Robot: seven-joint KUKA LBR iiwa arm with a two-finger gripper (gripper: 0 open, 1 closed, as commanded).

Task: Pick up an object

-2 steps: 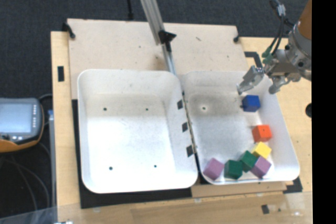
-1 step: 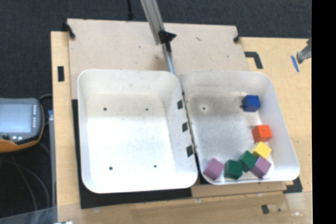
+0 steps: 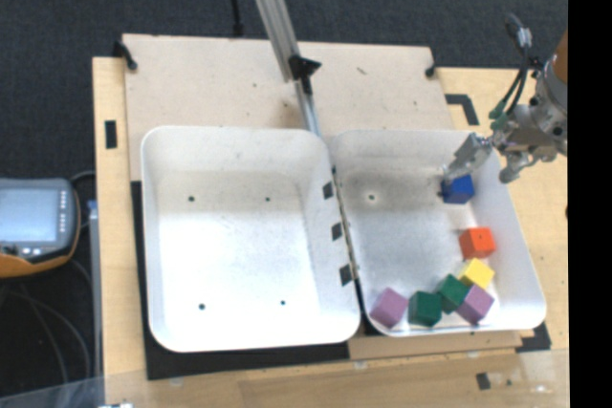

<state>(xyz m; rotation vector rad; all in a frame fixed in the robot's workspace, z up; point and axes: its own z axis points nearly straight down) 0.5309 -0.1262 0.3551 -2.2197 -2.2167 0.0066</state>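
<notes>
1. End effector is coming in from the right edge, hanging over the upper right part of the right bin. Its two fingers are spreading apart, one reaching left toward the blue block and the other sitting further right, so it's released and not gripping anything.
2. Blue block is sitting on the bin floor just below and beside the left finger. Looks close to touching the fingertip, but I honestly can't tell if there's contact. It's not between the fingers.
3. Rest of the blocks are crowding the lower right of that same bin: an orange block is lying below the blue one, with a yellow block just under it.
4. Along the bottom wall, a purple block is sitting on the left, then a dark green block, another green block right beside it, and a second purple block at the right end, tucking up against the yellow one.
5. Left bin is sitting right next to the right bin, their walls touching down the middle.
6. Both bins are resting on a pale wood tabletop, and a silver metal rail is slanting down from the top of the view toward the gap between the bins.
7. Grey screen device is poking in at the left edge, off the tabletop.
</notes>
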